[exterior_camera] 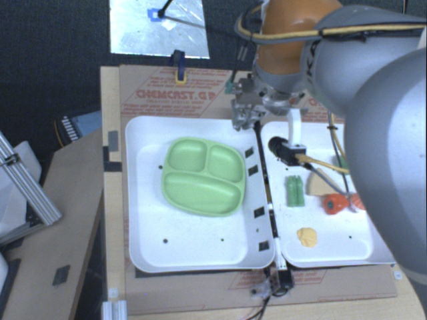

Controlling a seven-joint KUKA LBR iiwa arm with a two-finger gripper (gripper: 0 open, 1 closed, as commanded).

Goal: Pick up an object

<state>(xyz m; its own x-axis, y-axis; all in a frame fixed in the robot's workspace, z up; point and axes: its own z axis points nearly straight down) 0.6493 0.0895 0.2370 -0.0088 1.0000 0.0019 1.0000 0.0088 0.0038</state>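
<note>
The gripper (pixel 245 117) is hovering at upper centre over the left bin's (pixel 143 245) back rim, above the green divided plate (pixel 203 177); its opening cannot be told.

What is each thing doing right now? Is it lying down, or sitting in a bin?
Green plate: lying flat, right way up, in the left bin.
Green block: lying in the right bin.
Yellow lump: resting on the right bin's floor.
Orange toy: lying in the right bin.
Gripper: over the bins' far edge.
</note>
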